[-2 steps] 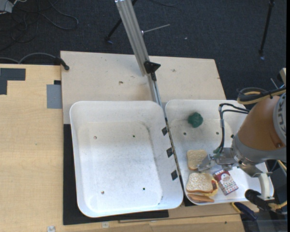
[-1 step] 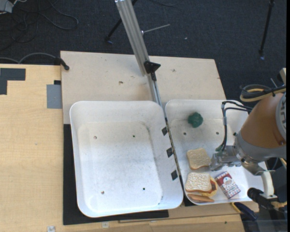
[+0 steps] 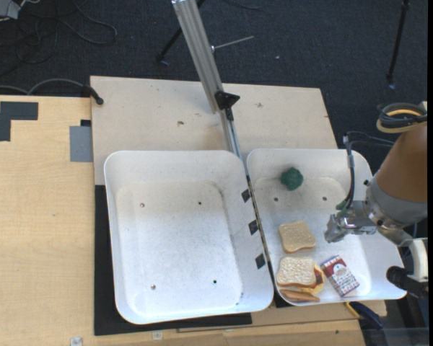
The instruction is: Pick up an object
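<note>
Nearest the front rim of the right bin (image 3: 390, 293), well forward of the pincer (image 3: 339, 225): a sandwich (image 3: 299, 278) lying flat, its top slice speckled, orange filling showing at its lower edge. Just beside it, and almost straight in front of the pincer, a small red-and-white carton (image 3: 340, 275), lying tilted, close to the sandwich or touching it, hard to say which.

One step back: a single toast slice (image 3: 296, 236), flat on the bin floor, near the pincer on the side toward the left bin (image 3: 173, 229), apart from it. The slice sits just behind the sandwich with a thin gap between them.

The pincer is low over the right bin floor, at the end of the grey arm (image 3: 408, 179) that comes in from the view's right. Nothing seen held in it. Whether it is wide or narrow: cannot tell, the tip is a small blurred metal blob from this angle.

Behind the pincer and off toward the left bin: a green ball (image 3: 292, 178), well apart from the pincer, alone on the floor in the far half of the bin.

Black clips (image 3: 252, 225) sit along the seam between the bins, past the toast slice from the pincer.

Farthest back: an aluminium bar (image 3: 202, 49) slanting up from the seam, over a pale board (image 3: 274, 114), then dark carpet (image 3: 310, 27).
</note>
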You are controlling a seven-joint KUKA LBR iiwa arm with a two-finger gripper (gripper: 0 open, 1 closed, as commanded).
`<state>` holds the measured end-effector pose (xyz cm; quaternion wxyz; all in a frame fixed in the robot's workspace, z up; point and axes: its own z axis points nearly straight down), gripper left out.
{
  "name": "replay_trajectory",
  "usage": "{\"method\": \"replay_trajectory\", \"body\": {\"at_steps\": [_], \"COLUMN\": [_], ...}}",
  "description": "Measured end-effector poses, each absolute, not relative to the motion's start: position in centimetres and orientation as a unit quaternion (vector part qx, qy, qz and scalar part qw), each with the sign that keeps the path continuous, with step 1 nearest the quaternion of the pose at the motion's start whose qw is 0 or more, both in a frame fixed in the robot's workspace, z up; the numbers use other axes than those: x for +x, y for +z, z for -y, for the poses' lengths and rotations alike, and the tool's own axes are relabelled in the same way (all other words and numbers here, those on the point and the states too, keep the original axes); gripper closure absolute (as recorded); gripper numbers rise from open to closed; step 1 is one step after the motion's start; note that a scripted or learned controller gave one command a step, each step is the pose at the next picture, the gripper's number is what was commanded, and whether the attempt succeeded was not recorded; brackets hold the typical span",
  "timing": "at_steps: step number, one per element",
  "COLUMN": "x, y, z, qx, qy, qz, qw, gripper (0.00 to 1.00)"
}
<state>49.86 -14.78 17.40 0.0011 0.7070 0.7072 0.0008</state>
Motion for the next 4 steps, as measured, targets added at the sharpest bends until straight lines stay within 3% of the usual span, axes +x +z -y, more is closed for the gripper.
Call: {"method": "replay_trajectory", "body": {"at_steps": [2, 3, 4], "x": [50.3, 49.1, 49.4], "y": [24.4, 24.1, 24.8], "z": [15.1, 9.5, 4.5], "qx": [0.707, 0.706, 0.705], "qy": [0.0003, -0.0003, 0.0000], "qz": [-0.707, -0.708, -0.709], "qw": [0.000, -0.003, -0.002], "gripper": [1.00, 1.00, 1.00]}}
